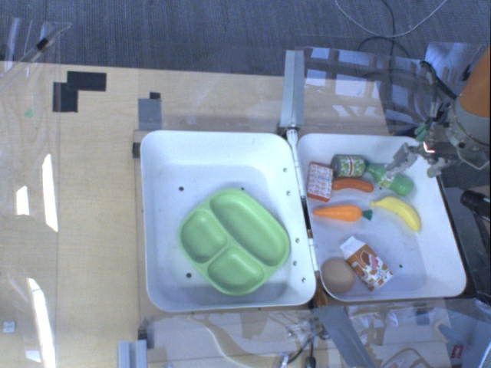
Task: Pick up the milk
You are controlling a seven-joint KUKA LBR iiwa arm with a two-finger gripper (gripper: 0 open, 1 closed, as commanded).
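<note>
The milk (367, 264) is a small carton with a white gabled top and brown printed sides. It lies on its side near the front of the right bin (449, 271), next to a brown egg (337, 274). My gripper (415, 165) hovers over the bin's back right corner, well behind the carton. It is open with nothing between its fingers, and one grey finger (399, 162) slants down towards a green toy (400, 184).
The right bin also holds a red and white box (319, 181), a green jar (349, 165), a red sausage (352, 184), a carrot (338, 213) and a banana (400, 211). A green divided plate (234, 240) lies in the left bin (165, 205).
</note>
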